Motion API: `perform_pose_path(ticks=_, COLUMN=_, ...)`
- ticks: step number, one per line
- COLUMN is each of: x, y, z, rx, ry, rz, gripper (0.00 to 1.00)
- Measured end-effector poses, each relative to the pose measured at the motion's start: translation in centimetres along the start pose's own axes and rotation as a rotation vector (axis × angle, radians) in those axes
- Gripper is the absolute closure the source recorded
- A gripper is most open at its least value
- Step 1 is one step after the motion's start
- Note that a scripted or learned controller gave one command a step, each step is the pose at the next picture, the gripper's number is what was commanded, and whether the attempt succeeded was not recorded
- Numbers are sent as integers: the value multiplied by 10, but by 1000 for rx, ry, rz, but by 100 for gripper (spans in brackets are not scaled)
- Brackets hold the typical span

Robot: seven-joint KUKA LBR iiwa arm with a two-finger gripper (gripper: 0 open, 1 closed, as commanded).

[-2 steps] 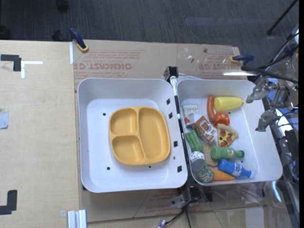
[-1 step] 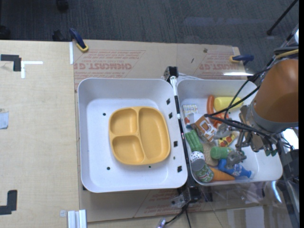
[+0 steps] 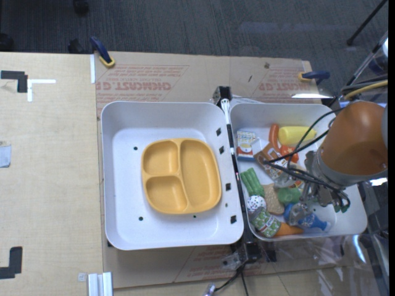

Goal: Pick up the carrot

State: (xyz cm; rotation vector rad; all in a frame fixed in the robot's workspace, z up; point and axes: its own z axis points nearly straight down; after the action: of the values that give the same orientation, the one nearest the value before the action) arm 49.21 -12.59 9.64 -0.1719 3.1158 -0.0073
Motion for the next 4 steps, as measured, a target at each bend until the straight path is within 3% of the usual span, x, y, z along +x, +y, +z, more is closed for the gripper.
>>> perform_pose_path(ticks=1, x=-59, y=-32, z=-13, rx=-2, ry=15, rz=231, gripper=0)
perform_pose_path(ticks=2, x=-66, y=-3, z=5, rx=-2, ry=19, rz=400, gripper=0)
perform_pose_path(ticks=3, x=-74, y=12, z=5, rx=1, ry=18, rz=637, gripper=0)
perform_pose_path(ticks=4, x=-69, y=-20, z=4, rx=2, ry=16, rz=591, gripper=0)
